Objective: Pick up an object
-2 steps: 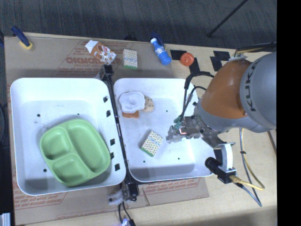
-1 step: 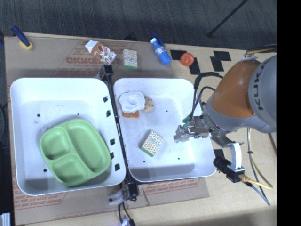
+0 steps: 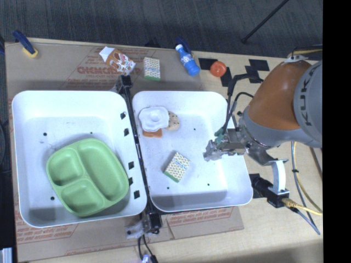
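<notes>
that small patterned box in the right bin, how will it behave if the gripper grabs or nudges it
The small box looks like a little carton, so probably light and fairly stiff, though a hard squeeze might dent it. It lies flat on the right bin floor, so it should slide, not roll, when pushed. Nothing touches it, so the gripper likely has room either side.

Grey KUKA iiwa arm (image 3: 285,111), rounded smooth casing, broad glossy orange band above the wrist. Part of a dark letter marking on the grey shell just right of the orange band. Wrist section below the band darker grey, tapering to a small metallic gripper (image 3: 215,151) with a bit of green at its base. Thin black cable looped just above-left of the orange band. White bracket and black connector block just below the wrist, yellow and grey cables trailing from it. Fingers too small and blurred to read.
</notes>
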`<action>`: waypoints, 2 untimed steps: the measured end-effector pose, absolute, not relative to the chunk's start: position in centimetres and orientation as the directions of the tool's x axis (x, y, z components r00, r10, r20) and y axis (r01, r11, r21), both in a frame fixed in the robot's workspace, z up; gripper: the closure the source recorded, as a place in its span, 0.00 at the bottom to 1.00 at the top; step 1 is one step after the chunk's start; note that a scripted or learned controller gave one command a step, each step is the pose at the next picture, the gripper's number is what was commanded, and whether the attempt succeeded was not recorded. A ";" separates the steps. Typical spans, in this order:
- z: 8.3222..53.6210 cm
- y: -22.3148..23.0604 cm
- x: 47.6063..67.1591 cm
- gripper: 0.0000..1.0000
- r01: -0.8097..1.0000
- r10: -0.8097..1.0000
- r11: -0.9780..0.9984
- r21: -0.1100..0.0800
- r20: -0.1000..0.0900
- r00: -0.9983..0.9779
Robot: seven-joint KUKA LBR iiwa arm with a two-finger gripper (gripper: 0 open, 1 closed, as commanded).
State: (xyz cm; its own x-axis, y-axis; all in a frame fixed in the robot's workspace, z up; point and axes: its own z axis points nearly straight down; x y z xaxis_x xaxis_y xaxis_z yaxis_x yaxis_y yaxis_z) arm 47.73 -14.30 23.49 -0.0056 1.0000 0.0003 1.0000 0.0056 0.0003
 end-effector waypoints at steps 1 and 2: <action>24.2 -10.8 47.7 1.00 1.000 1.000 0.008 -0.001 0.000 -0.008; 21.8 -12.2 47.8 1.00 1.000 1.000 0.007 -0.004 0.000 -0.007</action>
State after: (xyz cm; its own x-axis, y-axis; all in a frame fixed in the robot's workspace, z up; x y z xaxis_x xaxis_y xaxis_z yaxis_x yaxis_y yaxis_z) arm 47.85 -12.25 21.79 -0.0066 1.0000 -0.0002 1.0000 0.0066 -0.0040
